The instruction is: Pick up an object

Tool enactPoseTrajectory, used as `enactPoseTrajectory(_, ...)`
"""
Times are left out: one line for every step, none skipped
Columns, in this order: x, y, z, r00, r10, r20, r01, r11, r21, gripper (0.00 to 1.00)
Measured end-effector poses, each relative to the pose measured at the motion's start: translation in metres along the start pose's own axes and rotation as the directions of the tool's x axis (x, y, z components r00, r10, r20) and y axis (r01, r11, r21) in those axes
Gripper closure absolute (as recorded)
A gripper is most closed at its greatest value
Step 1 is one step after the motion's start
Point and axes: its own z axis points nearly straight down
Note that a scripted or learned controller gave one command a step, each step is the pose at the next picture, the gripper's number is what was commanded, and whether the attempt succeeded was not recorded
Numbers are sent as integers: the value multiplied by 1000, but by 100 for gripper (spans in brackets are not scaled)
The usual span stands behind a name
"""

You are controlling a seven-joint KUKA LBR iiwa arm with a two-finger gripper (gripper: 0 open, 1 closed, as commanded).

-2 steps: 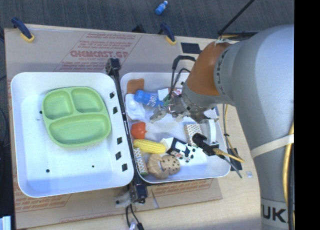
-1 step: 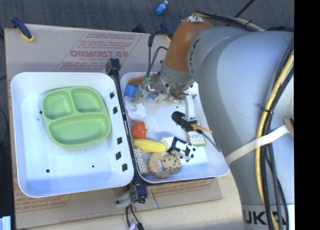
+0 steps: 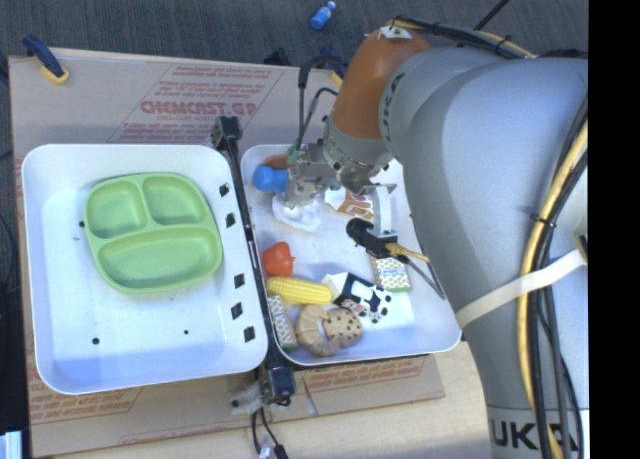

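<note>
Gripper point(image 3: 300, 185): lowered into the right bin's point(image 3: 425, 332) far part; whether it is released or clenched cannot be told.
Nearest object: blue ball point(image 3: 267, 179), just left of it.
Other objects: corn cob point(image 3: 298, 291) nearer, long axis left-right.

bench point(image 3: 465, 387), two white bins point(image 3: 50, 247), cardboard point(image 3: 200, 97)

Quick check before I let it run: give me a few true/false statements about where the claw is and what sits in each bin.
1. The green divided plate lies in the left bin. True.
2. The claw is over the left bin. False: it is down in the right bin, near its far end.
3. A blue object lies just beside the claw. True.
4. The corn cob rests on the green plate. False: it lies in the right bin, near the cookie.
5. A red-orange object lies near the right bin's left wall. True.
</note>
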Motion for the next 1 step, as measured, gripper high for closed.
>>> enactPoseTrajectory(0,0,0,1000,-1,0,1,1000,0,0)
